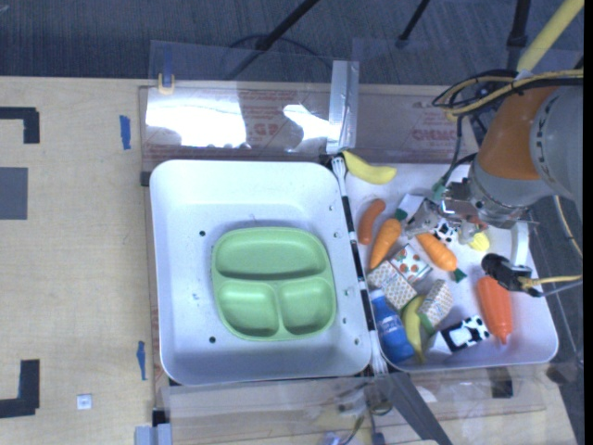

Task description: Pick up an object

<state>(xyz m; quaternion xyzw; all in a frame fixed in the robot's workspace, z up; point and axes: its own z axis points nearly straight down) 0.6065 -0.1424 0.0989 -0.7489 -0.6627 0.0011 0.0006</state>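
- I can make out red lettering on the clear panel (422, 123) behind my bins, but it is mirrored and too blurred to read.
- Nothing else near me carries readable text or numbers.

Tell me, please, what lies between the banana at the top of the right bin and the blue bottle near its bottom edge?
In the camera view, two orange carrots and a patterned packet lie between the banana and the blue bottle.

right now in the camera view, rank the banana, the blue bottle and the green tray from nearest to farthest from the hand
1. Banana, at the right bin's far left corner, up-left of the hand.
2. Blue bottle, at the right bin's near left side.
3. Green tray, over in the left bin.
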